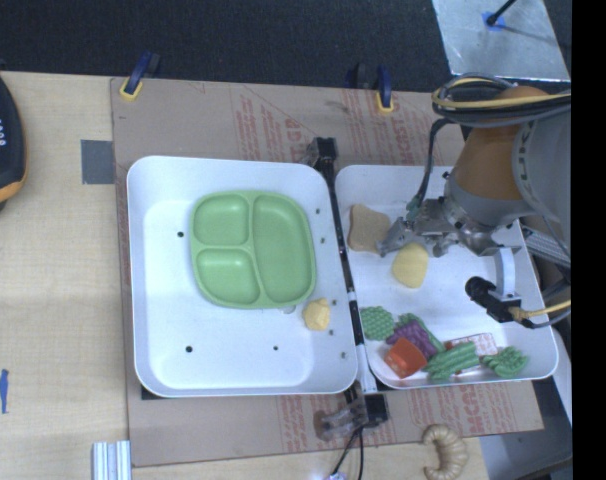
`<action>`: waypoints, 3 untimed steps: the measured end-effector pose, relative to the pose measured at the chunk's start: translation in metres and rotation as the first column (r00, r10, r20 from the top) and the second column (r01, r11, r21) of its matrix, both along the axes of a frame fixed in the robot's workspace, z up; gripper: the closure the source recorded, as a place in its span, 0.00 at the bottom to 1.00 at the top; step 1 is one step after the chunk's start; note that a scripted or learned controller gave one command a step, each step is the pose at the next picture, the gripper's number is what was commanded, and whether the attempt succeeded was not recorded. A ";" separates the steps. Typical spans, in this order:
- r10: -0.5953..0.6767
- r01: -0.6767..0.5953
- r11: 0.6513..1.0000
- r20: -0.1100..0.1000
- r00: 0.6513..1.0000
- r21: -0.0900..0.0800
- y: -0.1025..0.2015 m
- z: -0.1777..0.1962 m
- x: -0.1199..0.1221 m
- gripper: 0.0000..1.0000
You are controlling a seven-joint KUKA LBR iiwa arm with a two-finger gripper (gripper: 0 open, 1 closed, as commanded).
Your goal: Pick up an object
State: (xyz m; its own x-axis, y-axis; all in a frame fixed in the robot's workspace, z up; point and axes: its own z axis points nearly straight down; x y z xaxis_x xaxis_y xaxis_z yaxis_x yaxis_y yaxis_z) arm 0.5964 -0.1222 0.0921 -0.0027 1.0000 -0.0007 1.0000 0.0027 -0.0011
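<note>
My gripper hangs over the upper left part of the right bin, at the end of the grey arm with its orange band. Its two grey fingers stand apart, so it is open, with nothing between them. A pale yellow potato-like object lies in the bin just below the fingertips, close to them. A tan bread slice lies to the gripper's left against the bin wall.
The right bin's near corner holds a green bumpy piece, a purple cluster, a red piece and green vegetables. The left bin bears a green divided plate and a small yellow object.
</note>
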 end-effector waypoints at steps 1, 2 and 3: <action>0.001 -0.001 1.000 -0.006 1.000 0.001 -0.004 -0.001 -0.028 0.00; 0.001 -0.001 1.000 -0.005 1.000 0.000 -0.005 0.010 -0.027 1.00; 0.002 -0.002 1.000 -0.006 1.000 0.000 -0.005 0.010 -0.027 0.00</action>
